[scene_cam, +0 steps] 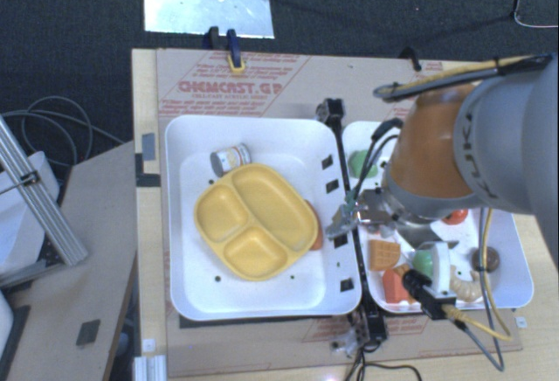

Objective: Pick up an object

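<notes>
Grey arm, orange band, black cables

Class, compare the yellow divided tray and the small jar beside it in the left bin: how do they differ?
The yellow tray is wide, flat and split into three compartments; the small jar is a compact cylinder. The tray is one plain yellow; the jar has a pale lid and a labelled body. The tray lies flat; the jar lies on its side. Both rest in the left bin.

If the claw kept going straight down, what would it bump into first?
Probably the orange block in the right bin, just below the claw. Depth is hard to judge from above.
</notes>
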`<state>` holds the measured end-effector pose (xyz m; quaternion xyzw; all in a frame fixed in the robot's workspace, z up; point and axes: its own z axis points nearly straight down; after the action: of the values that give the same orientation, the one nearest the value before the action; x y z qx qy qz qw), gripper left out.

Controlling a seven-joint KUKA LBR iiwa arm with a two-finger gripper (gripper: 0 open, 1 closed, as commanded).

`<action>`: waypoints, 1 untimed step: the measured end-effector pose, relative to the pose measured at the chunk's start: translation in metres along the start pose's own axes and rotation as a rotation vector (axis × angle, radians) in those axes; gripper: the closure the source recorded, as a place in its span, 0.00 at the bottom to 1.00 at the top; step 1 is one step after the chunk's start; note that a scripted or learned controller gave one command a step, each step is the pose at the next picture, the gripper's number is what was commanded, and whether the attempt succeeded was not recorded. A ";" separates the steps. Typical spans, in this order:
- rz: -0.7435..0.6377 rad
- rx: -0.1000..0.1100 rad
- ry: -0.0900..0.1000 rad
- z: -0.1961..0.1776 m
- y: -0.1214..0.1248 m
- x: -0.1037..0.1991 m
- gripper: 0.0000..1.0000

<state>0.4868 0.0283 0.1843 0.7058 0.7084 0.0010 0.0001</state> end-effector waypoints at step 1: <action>-0.006 -0.002 0.002 -0.011 0.001 0.001 1.00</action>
<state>0.4880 0.0290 0.1950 0.7038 0.7104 0.0025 0.0004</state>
